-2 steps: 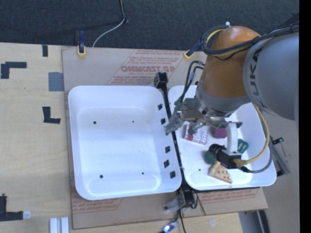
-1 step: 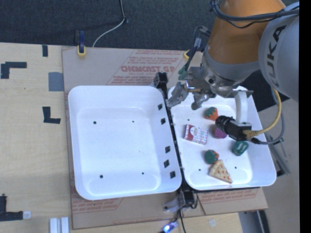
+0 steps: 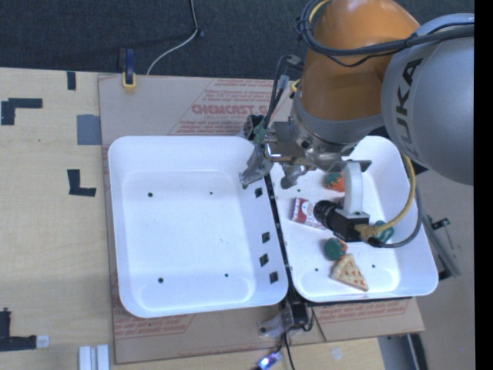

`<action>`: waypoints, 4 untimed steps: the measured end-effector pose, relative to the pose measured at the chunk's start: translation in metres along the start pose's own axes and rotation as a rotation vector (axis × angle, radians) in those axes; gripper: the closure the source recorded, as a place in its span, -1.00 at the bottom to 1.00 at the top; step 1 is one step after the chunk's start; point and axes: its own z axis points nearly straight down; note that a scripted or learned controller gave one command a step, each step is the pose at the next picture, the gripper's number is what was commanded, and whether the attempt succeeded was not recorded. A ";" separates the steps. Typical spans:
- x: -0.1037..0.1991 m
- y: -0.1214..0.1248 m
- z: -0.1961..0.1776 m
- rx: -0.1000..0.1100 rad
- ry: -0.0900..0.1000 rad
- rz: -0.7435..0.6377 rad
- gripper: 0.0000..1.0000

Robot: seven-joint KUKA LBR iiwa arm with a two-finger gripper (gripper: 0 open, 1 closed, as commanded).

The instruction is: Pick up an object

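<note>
Nearest me, a pizza-slice toy (image 3: 349,273) and a small green piece (image 3: 334,247) lie loose in the right bin (image 3: 400,280), with a red-and-white packet (image 3: 302,212) beyond them, all within the arm's reach. Farther back the jaws (image 3: 269,169) hang over the wall between bins, spread apart and holding nothing. The left bin (image 3: 185,222) is presumably the drop-off side.

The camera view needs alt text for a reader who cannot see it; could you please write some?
A grey and orange robot arm reaches from the right over two shallow white bins, its gripper low above the divide between them. The right bin holds a pizza slice toy, a small red and white packet and a few other small items.
</note>
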 end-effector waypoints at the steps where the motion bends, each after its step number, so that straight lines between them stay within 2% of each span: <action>1: 0.002 0.001 0.016 0.000 -0.001 0.002 1.00; 2: 0.014 0.019 -0.158 -0.021 0.004 -0.001 1.00; 3: -0.078 -0.008 0.001 0.016 -0.004 0.013 1.00; 4: -0.058 0.033 0.027 0.000 -0.001 0.001 1.00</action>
